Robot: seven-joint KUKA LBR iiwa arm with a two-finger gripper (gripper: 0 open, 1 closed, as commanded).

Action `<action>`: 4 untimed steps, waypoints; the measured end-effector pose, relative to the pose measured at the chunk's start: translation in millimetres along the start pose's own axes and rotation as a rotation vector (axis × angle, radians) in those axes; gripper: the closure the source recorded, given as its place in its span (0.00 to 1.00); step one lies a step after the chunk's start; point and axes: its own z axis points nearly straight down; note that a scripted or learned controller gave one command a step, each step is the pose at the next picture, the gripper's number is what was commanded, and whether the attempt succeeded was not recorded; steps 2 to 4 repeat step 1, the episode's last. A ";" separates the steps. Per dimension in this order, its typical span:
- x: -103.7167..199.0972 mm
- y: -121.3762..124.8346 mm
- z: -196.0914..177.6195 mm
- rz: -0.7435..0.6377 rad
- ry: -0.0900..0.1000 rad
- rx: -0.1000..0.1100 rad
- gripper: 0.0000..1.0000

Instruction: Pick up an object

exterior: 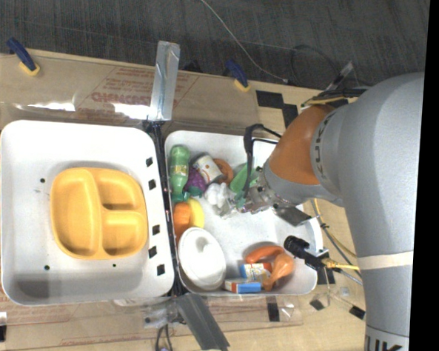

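Note:
My gripper (242, 200) is low inside the right bin (302, 284), near its upper middle, under the orange wrist band. It sits right beside a white crumpled item (217, 196) and a green object (238, 180); I cannot tell whether it touches either. To their left lie a green bottle (178, 168), a purple piece (195, 181) and a small white can (205, 166). A yellow piece (196, 213) and an orange piece (181, 218) rest against the bin's left wall. The arm hides what lies below the wrist.
A white bowl (201, 257) sits at the right bin's front left. Orange toys (268, 257), a small box (254, 270) and a blue-white item (242, 287) crowd the front right. The left bin (21, 144) holds a yellow divided tray (98, 213).

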 end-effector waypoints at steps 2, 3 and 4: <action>47.1 37.4 -145.4 0.016 -0.004 -0.008 1.00; 47.1 37.4 -145.4 0.016 -0.004 -0.008 1.00; 47.1 37.4 -145.4 0.016 -0.004 -0.008 1.00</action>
